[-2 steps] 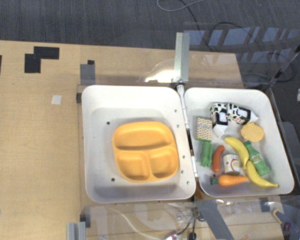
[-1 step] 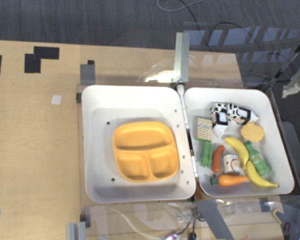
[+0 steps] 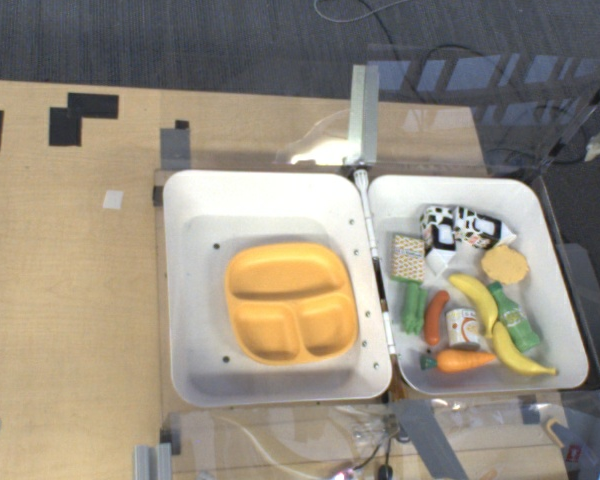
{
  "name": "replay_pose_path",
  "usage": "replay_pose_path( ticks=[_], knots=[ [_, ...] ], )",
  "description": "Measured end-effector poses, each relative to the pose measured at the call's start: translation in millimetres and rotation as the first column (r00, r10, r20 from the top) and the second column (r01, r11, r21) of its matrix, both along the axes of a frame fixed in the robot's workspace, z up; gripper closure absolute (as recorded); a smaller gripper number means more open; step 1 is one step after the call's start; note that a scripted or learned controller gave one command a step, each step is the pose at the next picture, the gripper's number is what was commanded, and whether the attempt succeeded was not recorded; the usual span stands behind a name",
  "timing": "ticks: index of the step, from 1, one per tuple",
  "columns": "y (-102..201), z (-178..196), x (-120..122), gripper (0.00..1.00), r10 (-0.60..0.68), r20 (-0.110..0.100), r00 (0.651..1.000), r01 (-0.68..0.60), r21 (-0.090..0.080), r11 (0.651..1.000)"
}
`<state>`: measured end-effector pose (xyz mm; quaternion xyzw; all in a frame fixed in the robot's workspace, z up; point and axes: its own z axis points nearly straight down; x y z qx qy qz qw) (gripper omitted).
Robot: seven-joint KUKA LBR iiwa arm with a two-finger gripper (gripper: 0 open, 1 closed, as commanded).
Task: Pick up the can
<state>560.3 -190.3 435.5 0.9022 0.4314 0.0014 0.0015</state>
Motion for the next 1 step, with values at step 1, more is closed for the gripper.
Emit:
replay_pose_path(
  ticks=[1],
  knots=[
    [1.6,12.1,1.5,1.00,0.010,0.004,1.000,-0.010,-0.002,1.000]
  ],
)
